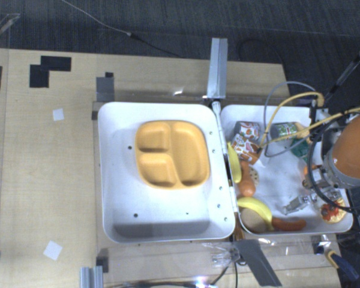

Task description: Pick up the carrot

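**Current step: approach. The carrot is not yet grasped.**

1. The right-hand shallow white bin point(348, 225) holds the clutter. The left-hand shallow white bin point(108, 221) holds a yellow three-compartment plastic tray point(171, 153).
2. The task's thing is judged to be the short orange-brown tapered carrot point(246, 183). It lies near the left wall of the right bin, just below a red-and-white printed snack packet point(247, 141) and just above a yellow banana point(255, 209). The identification is not certain at this resolution.
3. The grey arm with the orange band point(354, 152) enters from the right. Its metal two-finger gripper point(297, 204) sits low over the bin floor, near a reddish-brown sausage point(288, 224), and well apart from the carrot.
4. The state of the jaws cannot be told from this view: the metal parts are small and blurred.

**Next move, as a judgement:**

- Translate the gripper leftward across the bin to a point above the carrot.
- Align the jaws across the carrot's narrow width, not along its length.
- Descend between the packet and the banana. Both crowd the carrot, so either may be caught or pushed.
- Close, then lift clear of the bin wall.
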### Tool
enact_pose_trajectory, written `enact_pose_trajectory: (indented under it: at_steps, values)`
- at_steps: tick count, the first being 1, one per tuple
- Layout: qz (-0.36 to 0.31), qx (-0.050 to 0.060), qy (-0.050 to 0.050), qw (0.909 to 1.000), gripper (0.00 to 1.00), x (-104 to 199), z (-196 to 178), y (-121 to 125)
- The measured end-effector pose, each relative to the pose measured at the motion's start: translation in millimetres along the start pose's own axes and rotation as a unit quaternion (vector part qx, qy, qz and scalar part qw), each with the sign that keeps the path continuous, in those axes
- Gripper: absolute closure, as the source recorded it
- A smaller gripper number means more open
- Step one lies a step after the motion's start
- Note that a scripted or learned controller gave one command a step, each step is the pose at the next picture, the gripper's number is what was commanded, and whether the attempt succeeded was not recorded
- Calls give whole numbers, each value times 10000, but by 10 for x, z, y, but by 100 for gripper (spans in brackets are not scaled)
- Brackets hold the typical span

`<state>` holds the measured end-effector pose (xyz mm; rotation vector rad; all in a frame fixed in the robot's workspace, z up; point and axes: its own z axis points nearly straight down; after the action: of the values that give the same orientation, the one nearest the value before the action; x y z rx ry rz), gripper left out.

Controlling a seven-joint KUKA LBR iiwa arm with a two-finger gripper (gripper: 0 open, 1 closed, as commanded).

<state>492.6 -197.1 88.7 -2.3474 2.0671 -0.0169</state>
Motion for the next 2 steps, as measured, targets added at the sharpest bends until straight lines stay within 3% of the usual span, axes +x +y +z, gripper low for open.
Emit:
enact_pose_trajectory:
  at_steps: [1,2]
  values:
    - [788,4,14,9969,0,2,-2,0]
    - [2491,16,19,9685,0,69,-4,-37]
